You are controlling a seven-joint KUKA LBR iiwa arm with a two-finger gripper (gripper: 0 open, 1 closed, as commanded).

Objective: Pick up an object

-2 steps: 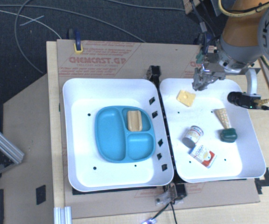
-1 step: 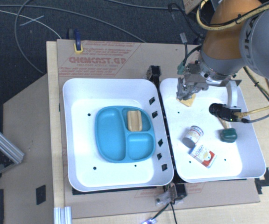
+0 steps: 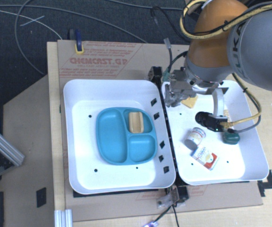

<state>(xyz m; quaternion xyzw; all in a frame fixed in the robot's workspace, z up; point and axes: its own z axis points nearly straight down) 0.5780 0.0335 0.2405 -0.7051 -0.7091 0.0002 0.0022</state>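
Observation:
My gripper [image 3: 174,97] hangs low over the far left corner of the right bin [image 3: 249,167], close to the wall between the two bins. Just to its right lies a small yellow wedge [image 3: 189,102], partly hidden by the wrist. Nearer the front of that bin are a small silver-lidded jar [image 3: 194,136], a red and white packet [image 3: 205,157] and a dark green round piece [image 3: 231,137]. In the left bin [image 3: 74,126] a blue divided plate [image 3: 114,141] carries a tan block [image 3: 136,122] in its upper right compartment.
The grey arm with its orange band [image 3: 218,22] covers the far side of the right bin. A cardboard sheet [image 3: 103,56] lies under the bins, and loose cables run across the dark floor beyond it.

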